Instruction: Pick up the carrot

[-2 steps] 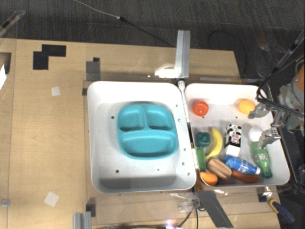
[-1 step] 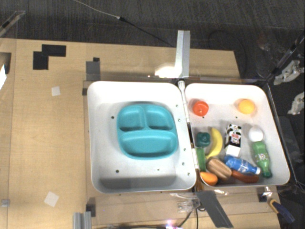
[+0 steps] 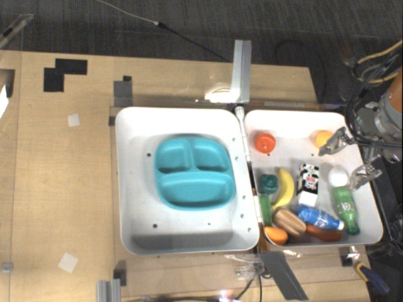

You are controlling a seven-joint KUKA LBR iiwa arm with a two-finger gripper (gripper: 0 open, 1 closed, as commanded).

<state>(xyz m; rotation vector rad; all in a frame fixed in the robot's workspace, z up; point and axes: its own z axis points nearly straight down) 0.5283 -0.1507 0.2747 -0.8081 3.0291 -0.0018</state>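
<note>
The carrot [image 3: 274, 234] lies in the front left corner of the right bin [image 3: 296, 121], its orange body at the front. What looks like its green top runs back along the bin's left wall. A bread roll partly overlaps it. My gripper [image 3: 350, 158] hangs over the right side of the same bin, well to the right of and behind the carrot. It is open, its two grey fingers [image 3: 334, 142] spread apart with nothing between them.
Crowding the right bin are a banana [image 3: 284, 187], teal cap [image 3: 268, 182], milk carton [image 3: 308, 180], blue bottle [image 3: 320, 218], green bottle [image 3: 346, 209], bread roll [image 3: 290, 221], red fruit [image 3: 265, 143] and yellow fruit [image 3: 322, 137]. The left bin [image 3: 135, 187] holds a teal divided plate [image 3: 194, 172].
</note>
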